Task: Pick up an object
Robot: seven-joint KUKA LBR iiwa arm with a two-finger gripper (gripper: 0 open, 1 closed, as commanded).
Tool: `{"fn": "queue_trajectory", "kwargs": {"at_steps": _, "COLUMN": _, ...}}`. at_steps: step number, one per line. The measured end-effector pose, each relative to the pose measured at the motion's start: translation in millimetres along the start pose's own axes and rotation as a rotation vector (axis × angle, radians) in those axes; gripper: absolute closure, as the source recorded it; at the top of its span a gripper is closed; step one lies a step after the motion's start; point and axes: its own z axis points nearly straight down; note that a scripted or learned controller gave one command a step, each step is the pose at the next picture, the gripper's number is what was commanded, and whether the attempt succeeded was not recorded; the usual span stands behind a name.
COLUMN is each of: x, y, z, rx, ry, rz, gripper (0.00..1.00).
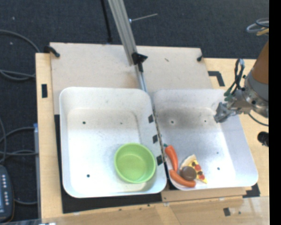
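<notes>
A green bowl (135, 162) sits at the front right of the left bin (75, 102). In the right bin (234, 149), at its front left corner, lie an orange carrot (172, 156), a pizza slice (195, 164) with a brown round piece (188, 173) on it, and a red-orange sausage (181, 179), all on or beside a small white plate. My gripper (221, 112) hangs over the right bin's far right edge, well away from these objects. Nothing shows between its fingers.
A metal camera pole (126, 36) rises from behind the bins, ending at the seam between them. Cables lie on the dark floor at left. The tan bench (98, 64) surrounds both bins, with black corner marks at right.
</notes>
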Motion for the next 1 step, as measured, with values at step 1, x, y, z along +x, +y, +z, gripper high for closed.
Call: {"fn": "queue_trajectory", "kwargs": {"at_steps": 1, "x": 48.3, "y": 5.9, "z": 1.5, "rx": 0.005, "ry": 0.002, "rz": -0.003, "gripper": 1.00}}
